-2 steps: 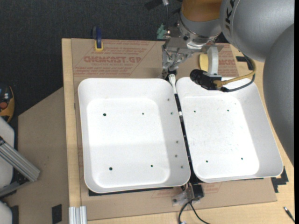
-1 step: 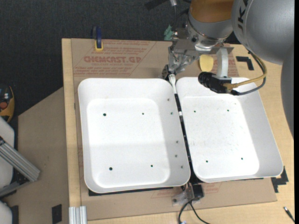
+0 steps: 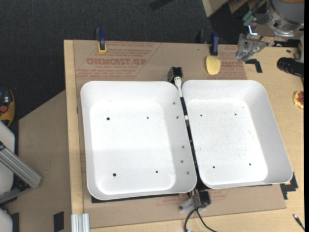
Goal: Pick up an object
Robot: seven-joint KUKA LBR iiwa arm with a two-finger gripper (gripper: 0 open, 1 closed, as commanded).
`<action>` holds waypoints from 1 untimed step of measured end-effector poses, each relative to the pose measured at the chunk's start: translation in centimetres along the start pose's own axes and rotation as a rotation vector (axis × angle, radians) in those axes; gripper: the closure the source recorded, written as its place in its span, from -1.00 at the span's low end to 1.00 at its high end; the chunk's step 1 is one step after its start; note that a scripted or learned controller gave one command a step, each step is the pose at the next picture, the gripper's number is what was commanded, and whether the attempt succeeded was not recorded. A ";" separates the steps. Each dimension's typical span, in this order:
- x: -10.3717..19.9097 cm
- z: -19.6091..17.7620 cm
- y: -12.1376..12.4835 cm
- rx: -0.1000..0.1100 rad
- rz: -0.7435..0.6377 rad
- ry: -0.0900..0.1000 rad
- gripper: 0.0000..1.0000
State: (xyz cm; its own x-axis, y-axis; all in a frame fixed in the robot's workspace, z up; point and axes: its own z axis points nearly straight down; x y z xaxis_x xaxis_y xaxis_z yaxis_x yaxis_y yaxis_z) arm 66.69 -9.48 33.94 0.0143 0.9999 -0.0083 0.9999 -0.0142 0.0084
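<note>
From the overhead camera view, the gripper (image 3: 247, 50) hangs at about one o'clock, beyond the right bin (image 3: 270, 129); whether it is open or closed I cannot tell. A small yellow object (image 3: 213, 65) lies on the board at twelve o'clock, outside both bins, just left of the gripper. To grasp well, centre above it, then descend straight.

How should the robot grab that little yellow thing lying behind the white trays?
Probably straight down from above, pinching the yellow piece across its narrower width. It lies flat on the board with open space on both sides. The gripper is to its right, above the board.
</note>
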 end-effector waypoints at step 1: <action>5.5 8.5 -0.3 0.017 -0.018 0.011 1.00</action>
State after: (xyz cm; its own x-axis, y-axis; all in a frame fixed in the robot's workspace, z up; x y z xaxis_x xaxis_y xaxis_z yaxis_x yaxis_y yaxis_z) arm 66.54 -4.04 25.41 -0.0042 1.0000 0.0026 1.0000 0.0042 -0.0090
